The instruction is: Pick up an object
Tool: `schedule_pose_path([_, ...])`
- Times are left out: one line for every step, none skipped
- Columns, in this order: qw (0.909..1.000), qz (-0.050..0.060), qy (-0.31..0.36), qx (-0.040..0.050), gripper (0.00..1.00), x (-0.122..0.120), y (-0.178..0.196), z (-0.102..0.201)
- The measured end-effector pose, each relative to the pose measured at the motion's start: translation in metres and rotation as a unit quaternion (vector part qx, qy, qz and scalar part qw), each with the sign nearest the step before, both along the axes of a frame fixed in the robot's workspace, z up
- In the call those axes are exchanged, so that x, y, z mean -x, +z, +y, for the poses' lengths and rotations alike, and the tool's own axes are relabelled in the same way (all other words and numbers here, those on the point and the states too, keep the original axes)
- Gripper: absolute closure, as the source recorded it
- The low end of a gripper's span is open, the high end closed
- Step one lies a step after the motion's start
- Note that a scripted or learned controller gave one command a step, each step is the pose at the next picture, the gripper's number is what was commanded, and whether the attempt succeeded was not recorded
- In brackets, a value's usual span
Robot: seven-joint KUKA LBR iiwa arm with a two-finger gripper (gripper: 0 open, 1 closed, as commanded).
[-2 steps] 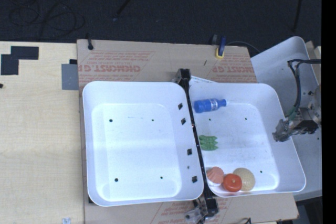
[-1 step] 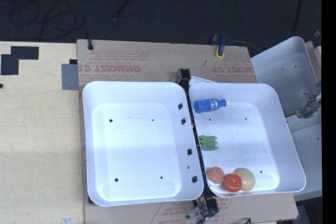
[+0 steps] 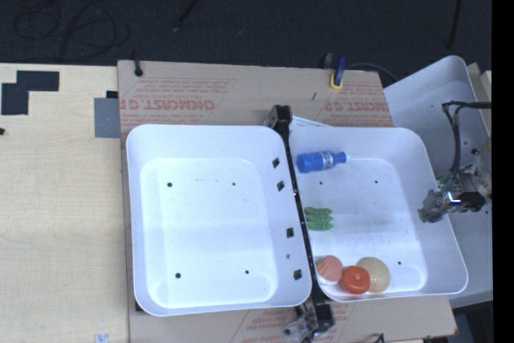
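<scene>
The right bin [image 3: 401,142] holds a blue bottle [image 3: 320,161] lying on its side near the back left. A small green object [image 3: 318,218] lies by the divider. At the front sit a pink round piece [image 3: 328,267], a red-orange round piece [image 3: 355,279] and a tan round piece [image 3: 375,272], close together. My gripper [image 3: 434,209] sits low at the bin's right rim, far from all of these, with nothing seen in it.
The left bin [image 3: 144,149] stands beside the right one, with a black divider strip [image 3: 293,205] between them. Both rest on a cardboard sheet [image 3: 201,96]. A white curved cover [image 3: 434,92] and cables lie at the right.
</scene>
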State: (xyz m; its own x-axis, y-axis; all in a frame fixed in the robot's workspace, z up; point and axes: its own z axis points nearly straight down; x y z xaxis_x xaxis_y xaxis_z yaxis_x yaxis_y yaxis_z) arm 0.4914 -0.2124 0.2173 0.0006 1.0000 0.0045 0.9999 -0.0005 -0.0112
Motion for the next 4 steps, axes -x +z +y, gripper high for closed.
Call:
schedule_pose_path([0.9999,-0.012,0.002,0.0050,1.00,-0.035,0.140,-0.002])
schedule_pose_path([1.0000,-0.007,0.001,0.0028,1.00,-0.034,0.163,-0.002])
schedule_pose_path([1.0000,0.001,0.000,-0.0002,1.00,-0.018,0.042,0.007])
schedule_pose_path([1.0000,-0.008,0.001,0.0037,1.00,-0.052,0.115,-0.002])
